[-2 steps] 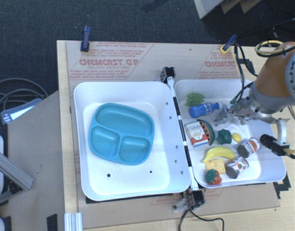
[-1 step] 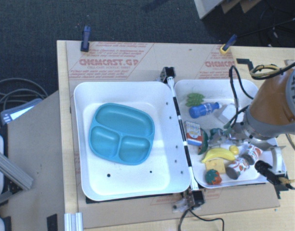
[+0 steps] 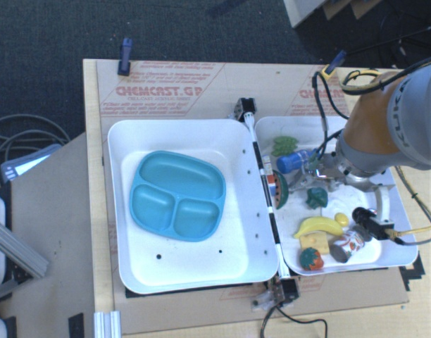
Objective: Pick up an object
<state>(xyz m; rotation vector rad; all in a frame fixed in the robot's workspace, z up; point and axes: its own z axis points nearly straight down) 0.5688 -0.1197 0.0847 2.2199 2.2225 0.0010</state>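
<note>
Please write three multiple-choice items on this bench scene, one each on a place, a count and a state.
1. Where does the blue plate lie?
A. left bin
B. right bin
C. the floor

2. How many compartments does the plate have?
A. two
B. three
C. five

3. How does the banana lie?
A. on the plate
B. hanging over the rim
C. flat on the right bin's floor

Answers: 1 A, the blue plate sits in the left bin. 2 B, ridges split it in three. 3 C, the banana rests in the right bin.
</note>
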